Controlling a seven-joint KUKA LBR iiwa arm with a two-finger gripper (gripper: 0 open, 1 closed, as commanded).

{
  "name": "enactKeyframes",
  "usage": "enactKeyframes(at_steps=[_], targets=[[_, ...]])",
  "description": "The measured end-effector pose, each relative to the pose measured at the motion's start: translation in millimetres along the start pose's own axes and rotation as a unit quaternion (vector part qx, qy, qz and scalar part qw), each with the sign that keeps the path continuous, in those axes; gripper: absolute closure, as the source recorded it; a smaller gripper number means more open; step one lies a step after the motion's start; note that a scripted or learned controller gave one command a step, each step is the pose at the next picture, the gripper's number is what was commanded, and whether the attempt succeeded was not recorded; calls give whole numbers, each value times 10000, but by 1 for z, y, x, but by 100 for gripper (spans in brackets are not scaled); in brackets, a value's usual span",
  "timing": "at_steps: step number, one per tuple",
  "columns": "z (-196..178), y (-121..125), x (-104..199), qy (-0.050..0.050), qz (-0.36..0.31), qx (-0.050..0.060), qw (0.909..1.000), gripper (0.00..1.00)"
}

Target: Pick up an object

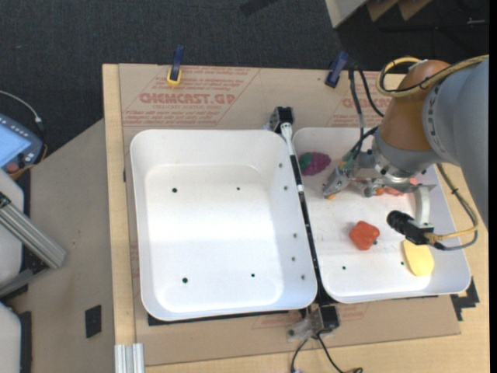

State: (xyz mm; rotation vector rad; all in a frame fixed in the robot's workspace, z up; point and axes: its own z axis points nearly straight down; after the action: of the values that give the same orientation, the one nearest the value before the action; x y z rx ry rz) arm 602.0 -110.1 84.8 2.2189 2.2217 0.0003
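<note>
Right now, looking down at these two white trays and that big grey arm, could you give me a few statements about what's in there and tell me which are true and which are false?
1. The red object lies in the right bin. True.
2. The yellow object sits in the left bin. False: it lies in the right bin, near its front right corner.
3. The purple and green object lies near the divide between the bins. True.
4. The arm reaches over the left bin. False: it hangs over the right bin.
5. The gripper is beside the purple and green object. True.
</note>
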Motion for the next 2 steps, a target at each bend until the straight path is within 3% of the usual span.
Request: enactKeyframes(at_steps=[2], targets=[[0,0,0,0,0,0,10000,0]])
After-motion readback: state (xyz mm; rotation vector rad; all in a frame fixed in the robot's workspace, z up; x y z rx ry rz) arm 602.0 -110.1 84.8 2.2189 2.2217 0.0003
